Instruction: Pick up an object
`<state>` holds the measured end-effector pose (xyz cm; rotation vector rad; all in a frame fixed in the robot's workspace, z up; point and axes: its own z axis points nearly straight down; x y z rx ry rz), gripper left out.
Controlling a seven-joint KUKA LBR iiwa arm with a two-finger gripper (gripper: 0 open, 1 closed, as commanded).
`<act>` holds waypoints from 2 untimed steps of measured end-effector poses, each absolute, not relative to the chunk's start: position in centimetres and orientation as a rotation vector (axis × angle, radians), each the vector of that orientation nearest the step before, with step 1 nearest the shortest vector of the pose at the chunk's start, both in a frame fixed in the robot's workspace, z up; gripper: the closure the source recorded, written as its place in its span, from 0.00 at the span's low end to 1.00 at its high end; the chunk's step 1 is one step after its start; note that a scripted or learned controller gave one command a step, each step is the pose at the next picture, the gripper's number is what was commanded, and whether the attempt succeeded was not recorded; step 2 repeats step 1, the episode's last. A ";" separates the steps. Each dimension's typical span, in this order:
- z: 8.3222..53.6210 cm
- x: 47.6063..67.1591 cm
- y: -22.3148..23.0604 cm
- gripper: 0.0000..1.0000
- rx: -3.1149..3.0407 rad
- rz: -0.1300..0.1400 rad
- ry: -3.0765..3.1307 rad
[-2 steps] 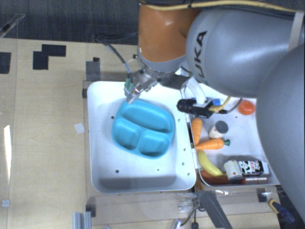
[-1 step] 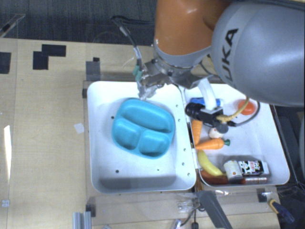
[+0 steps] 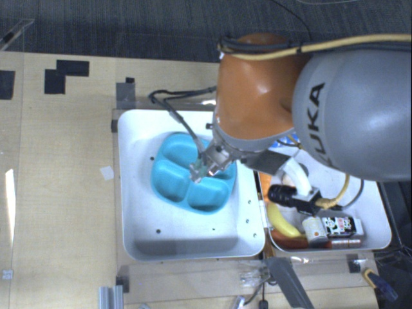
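Camera view, nearest edge first: a banana (image 3: pixel 283 223) is seen lying at the front left of the right bin (image 3: pixel 380 232), with a white labelled container (image 3: pixel 329 226) just beside it. Further back, in the left bin (image 3: pixel 148 237), a blue divided tray (image 3: pixel 172 174) is found lying flat near the middle. The gripper (image 3: pixel 205 169) is seen right at the tray's central ridge; whether it is open or closed cannot be told. Behind it, the grey arm (image 3: pixel 351 108) with its orange band is seen over both bins.
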<state>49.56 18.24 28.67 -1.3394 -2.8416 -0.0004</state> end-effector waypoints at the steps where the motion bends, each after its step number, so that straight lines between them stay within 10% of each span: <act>1: 29.8 51.6 17.4 1.00 -1.514 -0.002 -2.754; 2: 29.8 51.6 17.4 1.00 -1.514 -0.002 -2.754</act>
